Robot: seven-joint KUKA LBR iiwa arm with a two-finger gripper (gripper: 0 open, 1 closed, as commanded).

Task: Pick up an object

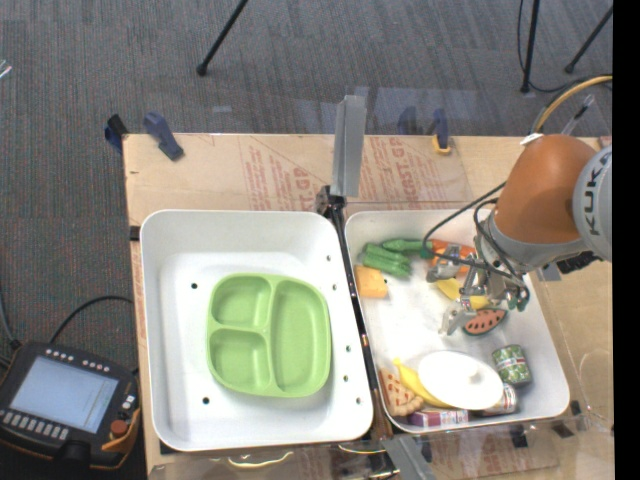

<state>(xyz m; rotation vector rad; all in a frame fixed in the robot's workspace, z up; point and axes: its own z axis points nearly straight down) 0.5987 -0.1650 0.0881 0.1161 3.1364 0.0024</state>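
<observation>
Two white bins, left (160,268) and right (545,338), sat on a brown bench (250,173) above grey carpet (100,48). One green divided plate (268,335) lay in the left bin. In the right bin, the gripper (478,303) hung over one watermelon slice (485,321); jaw state could not be told. One white plate (460,380) and one can (512,364) lay nearby.

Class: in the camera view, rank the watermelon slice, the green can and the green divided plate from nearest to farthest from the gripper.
From the gripper:
1. Watermelon slice, just below it.
2. Green can, toward the right bin's lower right corner.
3. Green divided plate, in the left bin.
</observation>
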